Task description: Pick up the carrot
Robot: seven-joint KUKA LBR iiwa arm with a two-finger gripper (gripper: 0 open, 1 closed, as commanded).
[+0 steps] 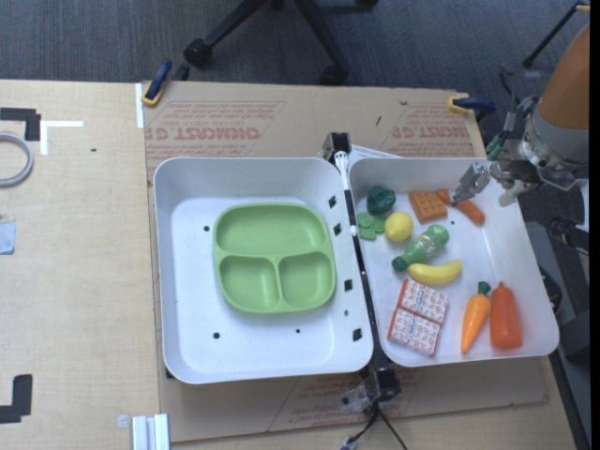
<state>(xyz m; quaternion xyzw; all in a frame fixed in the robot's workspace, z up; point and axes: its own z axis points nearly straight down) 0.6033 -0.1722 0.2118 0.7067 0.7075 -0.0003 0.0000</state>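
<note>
The carrot (474, 319), orange with a green top, lies in the right bin (539, 270) near its front right, beside an orange bottle (505, 318). My gripper (489, 187) hangs over the bin's far right corner, well behind the carrot. It is open, and nothing sits between its fingers. A small red-orange sausage-like piece (470, 212) lies just below the left fingertip (466, 189).
The right bin also holds a waffle (428, 204), green broccoli (380, 199), a lemon (398, 226), a green bottle (425, 247), a banana (436, 272) and a cracker box (418, 317). A green divided plate (275, 256) lies in the left bin (178, 279).
</note>
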